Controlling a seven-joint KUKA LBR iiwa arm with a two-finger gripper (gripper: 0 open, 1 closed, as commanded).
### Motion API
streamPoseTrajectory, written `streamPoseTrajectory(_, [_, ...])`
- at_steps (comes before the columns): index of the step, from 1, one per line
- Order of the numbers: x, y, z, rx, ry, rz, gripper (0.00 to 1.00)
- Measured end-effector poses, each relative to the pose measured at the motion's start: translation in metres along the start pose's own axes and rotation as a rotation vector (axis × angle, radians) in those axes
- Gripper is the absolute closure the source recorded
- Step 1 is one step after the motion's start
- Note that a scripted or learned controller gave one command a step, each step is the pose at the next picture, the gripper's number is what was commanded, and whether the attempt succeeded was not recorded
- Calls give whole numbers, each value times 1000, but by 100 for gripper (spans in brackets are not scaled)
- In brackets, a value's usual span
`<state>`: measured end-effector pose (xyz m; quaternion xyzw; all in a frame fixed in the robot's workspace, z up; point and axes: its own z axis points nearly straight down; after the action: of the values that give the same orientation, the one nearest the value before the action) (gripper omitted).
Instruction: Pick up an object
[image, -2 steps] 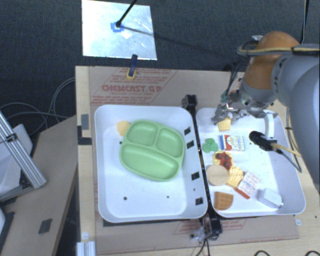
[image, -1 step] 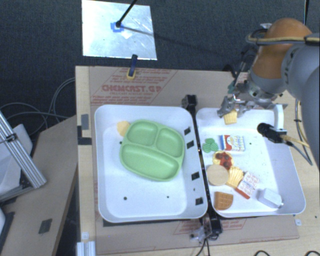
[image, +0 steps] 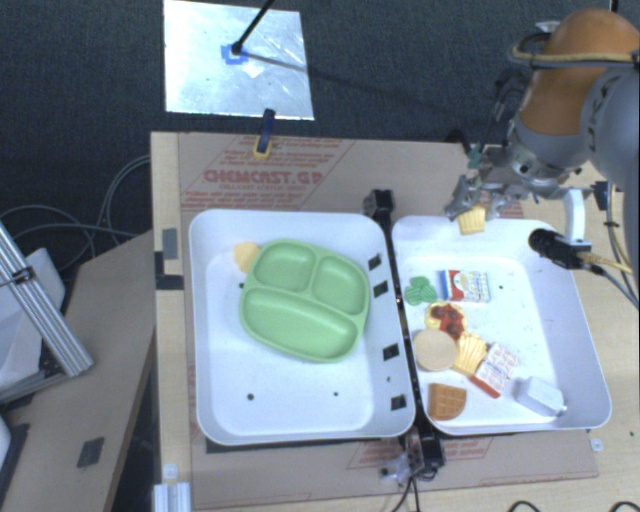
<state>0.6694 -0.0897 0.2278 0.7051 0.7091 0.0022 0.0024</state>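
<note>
My gripper (image: 473, 207) hangs over the far left edge of the right bin (image: 545, 315). A small yellow block (image: 472, 222) sits between its fingertips, lifted just above the bin's rim. Below it on the bin floor lie a green leafy piece (image: 420, 291), a white packet with red and blue print (image: 468, 285), a red and yellow piece (image: 446, 319), a tan disc (image: 435, 350), a yellow ridged chip (image: 470, 352), a red and white packet (image: 496, 368), a grey block (image: 540, 396) and an orange waffle piece (image: 447, 402).
The left bin (image: 215, 340) holds a green divided plate (image: 305, 300), with a small yellow piece (image: 245, 256) at its far left corner. Black clips line the divider (image: 395, 320) between the bins. A shiny sheet (image: 238, 62) lies beyond the bench.
</note>
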Motion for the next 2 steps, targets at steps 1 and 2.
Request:
streamPoseTrajectory(1, [49,-9,5,5,2,-3,100])
streamPoseTrajectory(2, [102,-39,2,7,2,-4,100])
